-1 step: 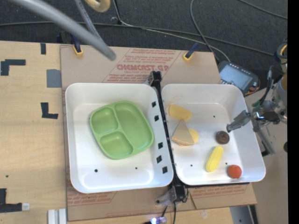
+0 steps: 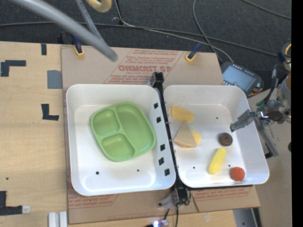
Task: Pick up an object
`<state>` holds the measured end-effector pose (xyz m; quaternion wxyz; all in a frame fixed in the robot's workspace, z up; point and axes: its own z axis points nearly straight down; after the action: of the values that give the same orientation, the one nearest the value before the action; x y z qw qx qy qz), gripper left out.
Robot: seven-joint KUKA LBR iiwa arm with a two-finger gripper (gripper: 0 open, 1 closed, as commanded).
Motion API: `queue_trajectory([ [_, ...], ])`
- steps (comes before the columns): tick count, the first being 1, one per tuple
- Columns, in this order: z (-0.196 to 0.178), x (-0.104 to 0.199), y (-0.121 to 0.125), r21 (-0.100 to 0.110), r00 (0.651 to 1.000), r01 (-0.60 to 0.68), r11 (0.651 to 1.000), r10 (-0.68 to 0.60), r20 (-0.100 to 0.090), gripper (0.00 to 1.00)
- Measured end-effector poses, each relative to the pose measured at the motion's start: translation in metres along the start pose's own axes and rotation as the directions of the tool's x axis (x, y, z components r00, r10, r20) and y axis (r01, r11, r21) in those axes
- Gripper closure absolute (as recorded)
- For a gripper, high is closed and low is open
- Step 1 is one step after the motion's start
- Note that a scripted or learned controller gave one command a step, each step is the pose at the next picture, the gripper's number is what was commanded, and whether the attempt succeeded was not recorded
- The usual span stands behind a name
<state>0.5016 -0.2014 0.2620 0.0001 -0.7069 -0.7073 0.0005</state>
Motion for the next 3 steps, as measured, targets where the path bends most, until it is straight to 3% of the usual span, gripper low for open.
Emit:
queue_trajectory([
  [1, 0.043, -0.001, 0.000, 0.004, 1.000, 0.000, 1.000, 0.000, -0.001, 0.00],
  [3, 0.168, 0.007, 0.000, 0.007, 1.000, 0.000, 1.000, 0.000, -0.003, 0.00],
])
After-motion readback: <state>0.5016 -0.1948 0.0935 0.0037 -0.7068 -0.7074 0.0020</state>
